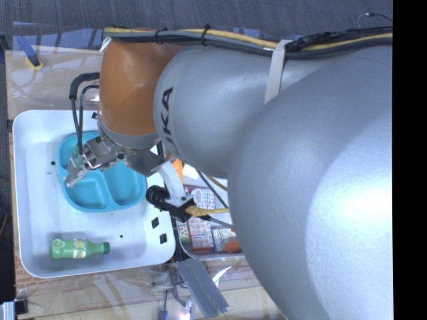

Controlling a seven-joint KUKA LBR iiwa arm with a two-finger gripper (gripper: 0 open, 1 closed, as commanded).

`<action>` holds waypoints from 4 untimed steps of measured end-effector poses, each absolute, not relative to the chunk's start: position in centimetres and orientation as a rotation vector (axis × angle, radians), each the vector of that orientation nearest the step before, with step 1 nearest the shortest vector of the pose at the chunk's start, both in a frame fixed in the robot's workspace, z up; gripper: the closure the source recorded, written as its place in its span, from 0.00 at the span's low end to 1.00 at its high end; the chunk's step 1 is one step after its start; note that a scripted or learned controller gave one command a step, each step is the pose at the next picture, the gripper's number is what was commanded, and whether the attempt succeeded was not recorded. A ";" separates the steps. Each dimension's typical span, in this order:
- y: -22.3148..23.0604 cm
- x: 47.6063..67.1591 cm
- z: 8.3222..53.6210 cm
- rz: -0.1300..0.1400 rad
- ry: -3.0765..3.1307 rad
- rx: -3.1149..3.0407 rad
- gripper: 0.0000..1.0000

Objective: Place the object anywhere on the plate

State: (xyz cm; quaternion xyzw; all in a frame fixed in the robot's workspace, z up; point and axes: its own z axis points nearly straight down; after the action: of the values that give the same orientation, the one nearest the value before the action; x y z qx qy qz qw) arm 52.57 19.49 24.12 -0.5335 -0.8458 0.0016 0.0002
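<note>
Pincer (pixel 75 169) is seen over the left edge of the blue plate (pixel 107 193) in a white bin (pixel 27 179).
The green bottle (pixel 79 248) is seen lying on its side on the bin floor, apart from the plate; whether the pincer is spread cannot be told.

In the left bin (pixel 27 199) we've got decent open floor: the whole strip down the left wall, the far-left corner, and the patch to the right of the green bottle (pixel 79 248). The bottle lies on its side along the near wall, well apart from the blue plate (pixel 110 195), so there's a clear lane between the two. The plate's right compartments are open from above, while its left part sits under the pincer (pixel 75 169) and the black hoses (pixel 78 112) looping above it. The big blocker is the arm (pixel 267 145). It hangs over nearly all of the right bin (pixel 181 245), and the sliver we can see there is crowded with printed packs (pixel 203 231).
</note>
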 end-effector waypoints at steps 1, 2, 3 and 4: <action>19.6 52.6 24.8 0.012 -2.660 -1.668 1.00; 16.6 54.9 34.4 0.002 -2.608 -1.753 1.00; 16.3 59.7 24.0 0.010 -2.501 -1.898 1.00; 20.8 57.1 25.0 0.008 -2.772 -1.470 1.00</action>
State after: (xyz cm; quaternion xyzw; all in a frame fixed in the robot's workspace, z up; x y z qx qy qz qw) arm 57.13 20.85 24.99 -0.4686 -0.8834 0.0024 0.0021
